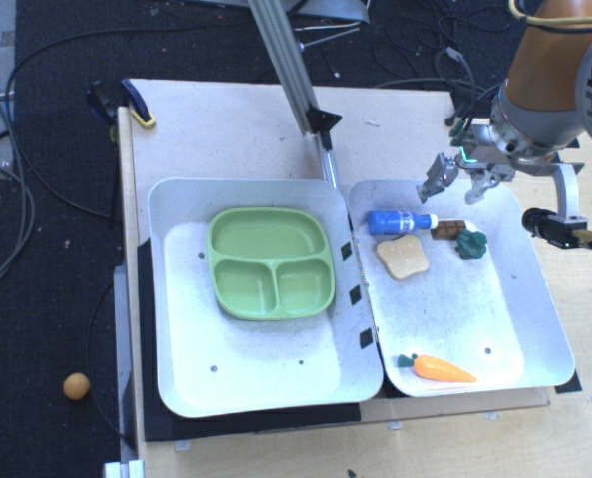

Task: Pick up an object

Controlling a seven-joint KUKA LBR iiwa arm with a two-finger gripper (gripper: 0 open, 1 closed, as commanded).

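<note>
Tool poised over the right bin's far end, gripping nothing.
The blue bottle (399,223) lay near the right bin's (535,297) far edge, beside a tan toast-shaped piece (403,257) and a green lump (471,244); the tool (457,182) hung above them, its fingers spread apart.

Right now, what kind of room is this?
Probably a robot lab: a robot arm reaches over two white bins on a bench, loose cables trail across the dark floor, and toy food like a carrot sits inside.
</note>
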